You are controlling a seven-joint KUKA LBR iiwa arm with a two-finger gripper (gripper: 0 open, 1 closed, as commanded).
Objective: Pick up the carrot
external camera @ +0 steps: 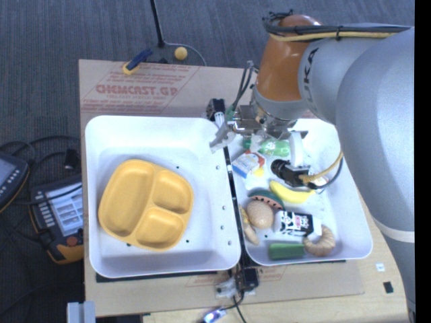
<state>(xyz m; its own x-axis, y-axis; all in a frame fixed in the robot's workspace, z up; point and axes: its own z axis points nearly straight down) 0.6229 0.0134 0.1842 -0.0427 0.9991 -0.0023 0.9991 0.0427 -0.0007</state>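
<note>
Orange band: it wraps the grey arm (350,66) just above the wrist, over the far part of the right bin (350,244).
Gripper (266,140): it hangs low over the far left corner of the right bin, among the packets there; whether it is wide, narrow or holding anything cannot be told.
Carrot: no item in the right bin's clutter can be told for certain to be the carrot.
Right bin contents: a banana (291,194), an egg-shaped beige item (259,214), a black-and-white packet (295,223), a green block (285,250) and a croissant-like piece (322,242) lie close together.
Left bin (108,130): it holds a yellow compartment tray (145,202).
Bench: brown cardboard (135,89) lies under both bins.
</note>
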